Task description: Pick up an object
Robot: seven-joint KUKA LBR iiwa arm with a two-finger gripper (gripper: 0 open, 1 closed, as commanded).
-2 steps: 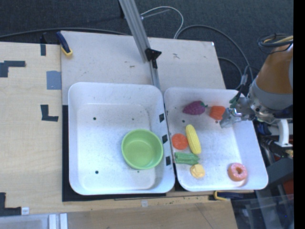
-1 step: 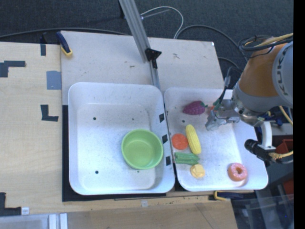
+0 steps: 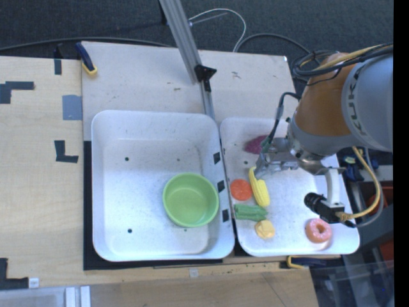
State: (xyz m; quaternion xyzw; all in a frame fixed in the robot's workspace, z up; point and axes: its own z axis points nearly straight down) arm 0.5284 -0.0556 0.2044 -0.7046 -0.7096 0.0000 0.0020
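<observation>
Camera view: the arm [image 3: 345,107] covers the right bin's [image 3: 291,245] 2 o'clock corner and half hides a purple thing [image 3: 254,144]. Bent in from 3 o'clock, it sets the gripper [image 3: 261,169] low over the bin, just above a yellow corn cob [image 3: 259,190]; I cannot tell whether it grasps anything. At 6 o'clock lie an orange disc [image 3: 240,189], green vegetable [image 3: 250,212], yellow piece [image 3: 264,229] and pink doughnut [image 3: 317,231]. A green bowl [image 3: 190,200] sits in the left bin [image 3: 115,123].

Glossy green plastic bowl [image 3: 190,200], speckled matt white plastic bins [image 3: 102,171], pale wood-grain worktop [image 3: 32,190], brushed metal pole [image 3: 182,31], smooth orange arm band [image 3: 323,110].
</observation>
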